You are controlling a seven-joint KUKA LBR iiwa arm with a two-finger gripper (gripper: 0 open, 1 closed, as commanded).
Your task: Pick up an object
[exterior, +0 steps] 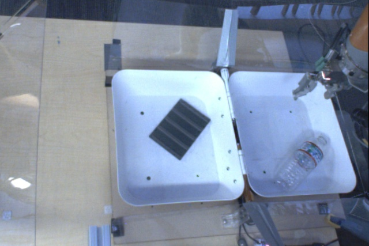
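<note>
The gripper (pixel 316 87) hangs over the far right corner of the right bin (pixel 259 95), close to that bin's far rim and right wall, its two fingers spread apart with nothing between them. The arm (pixel 358 46) comes in from the right edge, grey with its orange band showing. Below it, most of the right bin's floor lies bare. A clear plastic bottle (pixel 301 163) lies on its side near the bin's near right corner, tilted, cap end pointing toward the right wall; it sits well apart from the gripper. In the left bin (pixel 124 124), a dark ribbed flat block (pixel 180 128) rests turned diagonally near the middle, clear floor all round it and away from every wall. The two bins touch along their shared rim. The wooden bench (pixel 57 124) stretches wide to the left.
</note>
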